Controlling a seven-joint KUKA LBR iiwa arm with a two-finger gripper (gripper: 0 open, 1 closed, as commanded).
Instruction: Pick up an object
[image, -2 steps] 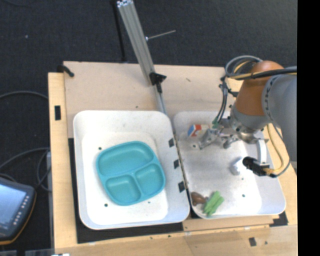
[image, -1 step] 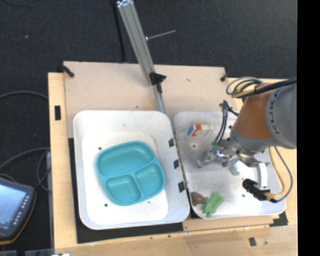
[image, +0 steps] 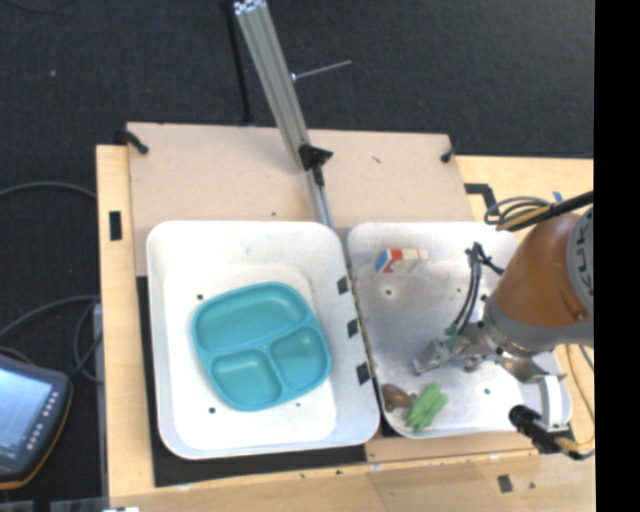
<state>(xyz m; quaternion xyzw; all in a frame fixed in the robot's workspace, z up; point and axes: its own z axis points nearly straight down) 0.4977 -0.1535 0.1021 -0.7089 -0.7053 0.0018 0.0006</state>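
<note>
My gripper (image: 445, 357) hangs over the near half of the right bin (image: 420, 300), below the orange band (image: 545, 275) of the arm. Just in front of it and slightly to its left, a green object (image: 427, 408) lies at the bin's near edge, apart from the gripper. A small brown object (image: 397, 397) sits right beside the green one on its left. At the bin's far side lies a small red, white and blue object (image: 401, 259). I see nothing held in the gripper.
The left bin (image: 180, 260) holds a teal divided plate (image: 262, 345). A metal post (image: 285, 100) slants up from between the bins at the back. A black cable (image: 470, 290) loops beside the wrist.
</note>
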